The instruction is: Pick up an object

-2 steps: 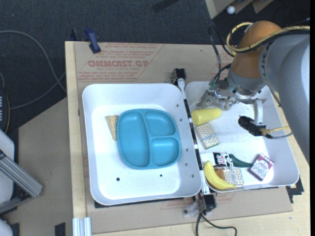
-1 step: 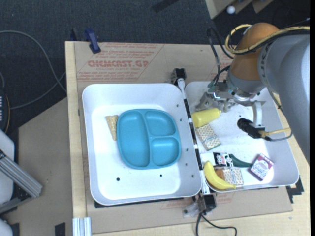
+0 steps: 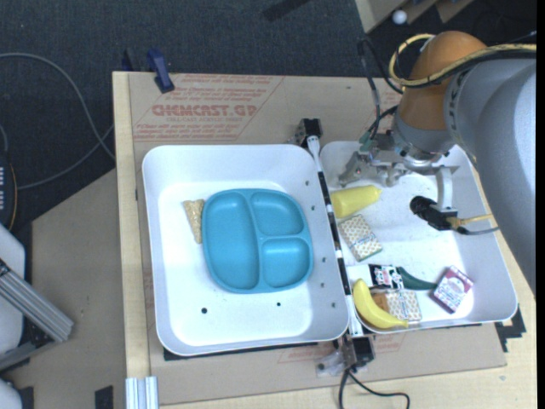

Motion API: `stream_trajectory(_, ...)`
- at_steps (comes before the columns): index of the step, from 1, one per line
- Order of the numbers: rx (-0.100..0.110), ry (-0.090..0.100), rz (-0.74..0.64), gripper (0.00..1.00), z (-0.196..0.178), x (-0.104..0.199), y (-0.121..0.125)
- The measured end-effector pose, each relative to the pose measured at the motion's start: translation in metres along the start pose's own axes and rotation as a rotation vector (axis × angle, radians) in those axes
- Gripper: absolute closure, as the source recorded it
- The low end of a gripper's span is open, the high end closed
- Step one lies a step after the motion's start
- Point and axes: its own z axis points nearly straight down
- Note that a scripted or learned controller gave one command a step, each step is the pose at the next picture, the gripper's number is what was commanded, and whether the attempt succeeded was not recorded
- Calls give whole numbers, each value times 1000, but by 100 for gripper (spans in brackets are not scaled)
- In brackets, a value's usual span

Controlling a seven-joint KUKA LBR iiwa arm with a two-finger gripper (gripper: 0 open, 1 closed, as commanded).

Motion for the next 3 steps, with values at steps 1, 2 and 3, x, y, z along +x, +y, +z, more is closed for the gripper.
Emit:
stream_trajectory(1,4,1,2,0,0,4,-21)
stream_trajectory(2,0,0,0,0,0,-1,-11)
stream_trajectory(3,5,1,2,0,0,2,-32)
